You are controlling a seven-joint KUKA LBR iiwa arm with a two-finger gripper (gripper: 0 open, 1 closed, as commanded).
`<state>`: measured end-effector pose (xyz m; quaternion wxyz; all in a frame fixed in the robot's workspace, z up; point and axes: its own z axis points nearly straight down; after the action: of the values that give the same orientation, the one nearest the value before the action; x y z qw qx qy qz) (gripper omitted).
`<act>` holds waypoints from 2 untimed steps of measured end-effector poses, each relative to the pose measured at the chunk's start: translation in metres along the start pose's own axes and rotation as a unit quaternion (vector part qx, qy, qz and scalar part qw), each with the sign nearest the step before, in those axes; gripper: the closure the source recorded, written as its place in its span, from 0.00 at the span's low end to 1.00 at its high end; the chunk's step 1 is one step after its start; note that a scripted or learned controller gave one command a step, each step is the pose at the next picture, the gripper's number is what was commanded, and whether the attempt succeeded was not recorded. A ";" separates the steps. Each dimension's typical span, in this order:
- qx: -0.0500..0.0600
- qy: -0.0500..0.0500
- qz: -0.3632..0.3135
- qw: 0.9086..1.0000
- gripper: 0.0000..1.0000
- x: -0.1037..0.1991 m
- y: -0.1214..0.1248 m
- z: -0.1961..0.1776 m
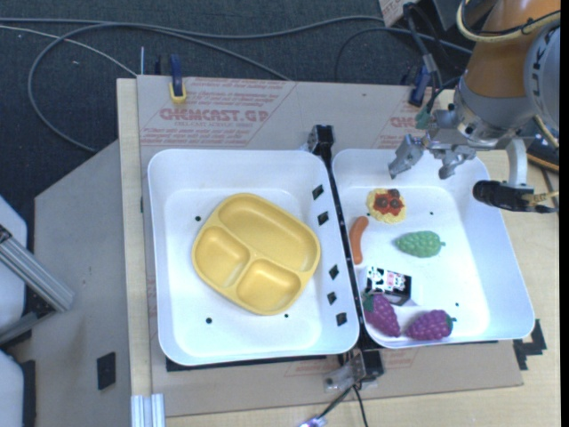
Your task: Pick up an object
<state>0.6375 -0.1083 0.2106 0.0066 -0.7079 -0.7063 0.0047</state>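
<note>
While the two-finger gripper [425, 158] hangs over the far rim of the right white bin [498, 238], its jaws stand spread with nothing between them; no pick is made yet, and the whole grasp and lift are left. Candidates lie in that bin: a small round pizza toy [388, 205] nearest the gripper, an orange sausage toy [357, 237] by the divider, a green bumpy grape bunch [419, 244], a black-and-white carton [388, 283], two purple grape bunches [407, 321]. Left white bin [169, 238] holds a yellow divided plastic plate [256, 253]. Toys sit well apart; bin walls crowd the sausage.
</note>
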 end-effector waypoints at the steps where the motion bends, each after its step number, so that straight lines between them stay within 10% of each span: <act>1: -0.007 -0.001 -0.001 1.000 0.00 0.000 0.003 -0.009; 2: -0.004 -0.001 -0.001 1.000 0.00 -0.008 0.001 0.050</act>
<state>0.6375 -0.1161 0.1606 0.0033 -0.7075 -0.7067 0.0022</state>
